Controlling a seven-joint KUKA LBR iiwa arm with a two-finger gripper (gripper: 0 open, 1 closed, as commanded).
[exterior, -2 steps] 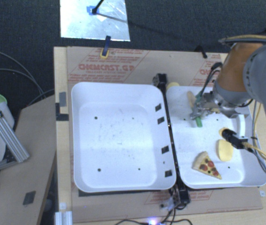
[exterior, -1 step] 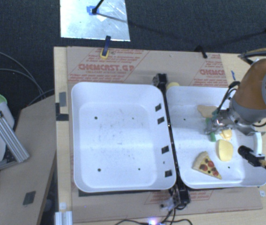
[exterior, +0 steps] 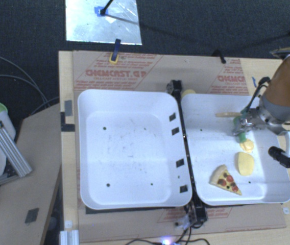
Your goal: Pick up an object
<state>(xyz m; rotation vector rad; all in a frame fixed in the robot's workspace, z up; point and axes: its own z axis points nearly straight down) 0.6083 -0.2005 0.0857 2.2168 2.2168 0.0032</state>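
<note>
In the right bin point(exterior: 267, 190) lie a toy pizza slice point(exterior: 225, 179) near the front, a yellow oval piece point(exterior: 245, 163) beside it, and a small yellow piece point(exterior: 246, 146) with a green bit point(exterior: 242, 137) at its far end. A tan stick point(exterior: 226, 115) lies toward the back of the bin. My gripper point(exterior: 243, 124) hangs low over the right bin, just above the green bit and close to the stick's right end. Nothing shows as held in it.
The left bin point(exterior: 83, 137) stands beside the right one, with black clips along the divider between them. A small pale round thing point(exterior: 188, 92) sits just behind the bins' back rims. Brown cardboard lies under both bins.
</note>
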